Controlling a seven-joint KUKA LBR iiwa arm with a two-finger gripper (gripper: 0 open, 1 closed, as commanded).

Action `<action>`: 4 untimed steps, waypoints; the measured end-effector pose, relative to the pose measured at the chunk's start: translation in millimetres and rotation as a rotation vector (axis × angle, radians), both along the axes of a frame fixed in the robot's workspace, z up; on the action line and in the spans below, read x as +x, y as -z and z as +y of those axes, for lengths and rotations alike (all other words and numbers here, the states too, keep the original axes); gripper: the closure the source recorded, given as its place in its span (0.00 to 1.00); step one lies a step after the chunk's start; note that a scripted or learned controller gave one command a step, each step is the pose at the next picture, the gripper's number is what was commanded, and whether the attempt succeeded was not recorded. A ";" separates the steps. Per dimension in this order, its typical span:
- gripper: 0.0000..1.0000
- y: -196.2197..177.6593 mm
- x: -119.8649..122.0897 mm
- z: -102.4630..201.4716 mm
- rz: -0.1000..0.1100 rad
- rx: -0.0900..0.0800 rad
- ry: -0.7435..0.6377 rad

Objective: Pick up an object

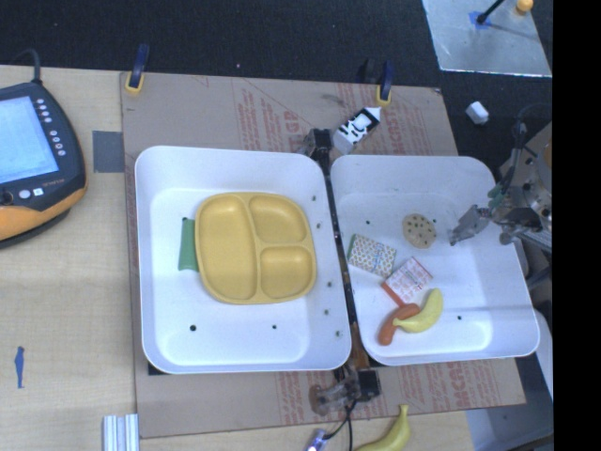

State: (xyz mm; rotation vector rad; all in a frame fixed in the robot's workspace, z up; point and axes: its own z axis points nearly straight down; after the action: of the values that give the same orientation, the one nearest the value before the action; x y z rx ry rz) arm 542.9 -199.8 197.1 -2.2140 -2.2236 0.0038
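A yellow divided plate (255, 246) lies in the left bin (160, 336). In the right bin (507, 332), a cookie (419, 229) sits mid-bin, a banana (424, 312) near the front edge. The gripper (488, 220) hovers by its right edge.

One fixed camera looks down at a slant on my bench (75, 346), both bins mid-frame; I reach in from the right.

arm: enters from the right edge, little of it in frame, grey metal parts at mid-height
hand (484, 222): at the right side of the frame, low, pointing left
fingers (464, 227): one thin grey finger juts left and slightly down; the rest is too dark and cluttered to read
grip: nothing seen between the fingers
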 end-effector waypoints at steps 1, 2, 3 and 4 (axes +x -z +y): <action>0.00 106.7 23.8 31.9 0.003 0.000 -0.002; 0.00 104.7 81.4 58.5 -0.002 0.000 0.000; 0.00 105.1 60.4 77.3 0.000 -0.002 -0.002; 0.00 104.9 101.7 70.7 -0.002 0.000 0.000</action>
State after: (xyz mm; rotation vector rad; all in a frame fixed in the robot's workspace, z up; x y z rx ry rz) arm 644.6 -129.1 92.1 -2.2151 -2.2241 0.0018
